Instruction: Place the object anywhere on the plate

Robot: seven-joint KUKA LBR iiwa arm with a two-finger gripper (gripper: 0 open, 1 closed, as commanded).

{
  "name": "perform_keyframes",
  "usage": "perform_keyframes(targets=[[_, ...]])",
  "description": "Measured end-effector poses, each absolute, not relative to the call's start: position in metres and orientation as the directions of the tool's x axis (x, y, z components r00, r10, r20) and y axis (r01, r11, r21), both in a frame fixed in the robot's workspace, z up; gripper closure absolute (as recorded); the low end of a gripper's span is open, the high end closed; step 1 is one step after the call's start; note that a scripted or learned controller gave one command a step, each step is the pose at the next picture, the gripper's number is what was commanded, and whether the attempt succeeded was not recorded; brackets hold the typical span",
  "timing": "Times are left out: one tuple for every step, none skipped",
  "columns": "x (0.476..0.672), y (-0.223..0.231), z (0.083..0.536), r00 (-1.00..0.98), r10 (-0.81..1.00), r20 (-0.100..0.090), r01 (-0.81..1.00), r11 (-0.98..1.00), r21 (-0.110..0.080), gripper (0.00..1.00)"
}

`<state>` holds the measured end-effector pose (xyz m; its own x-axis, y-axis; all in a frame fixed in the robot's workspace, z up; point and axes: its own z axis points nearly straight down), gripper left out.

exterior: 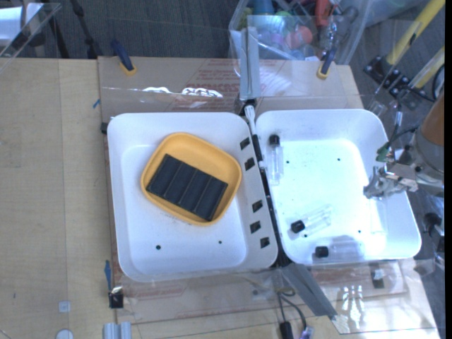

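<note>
We see gripper [382,187] at right bin [353,129] edge, grasp state indeterminate; black object [187,186] on yellow plate [220,162].

The pale wooden surface [42,189] carries two shallow white bins side by side, touching along their inner rims. The left bin [127,210] sits toward the surface's middle, the right bin [402,224] near its right edge. A clear plastic box [304,13] stands at the far edge.

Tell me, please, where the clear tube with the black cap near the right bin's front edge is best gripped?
Probably across the middle of its clear barrel, coming from above with the fingers straddling its width. The tube lies flat, cap toward the divider, on the right bin's floor, and the front wall crowds a sideways approach.
</note>
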<state>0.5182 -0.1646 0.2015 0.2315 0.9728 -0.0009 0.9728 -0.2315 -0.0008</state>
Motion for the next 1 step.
perform_keyframes(targets=[[0.5707,-0.1351,0.1954,0.057,0.998,-0.001,0.998,-0.057,0.001,1.00]])
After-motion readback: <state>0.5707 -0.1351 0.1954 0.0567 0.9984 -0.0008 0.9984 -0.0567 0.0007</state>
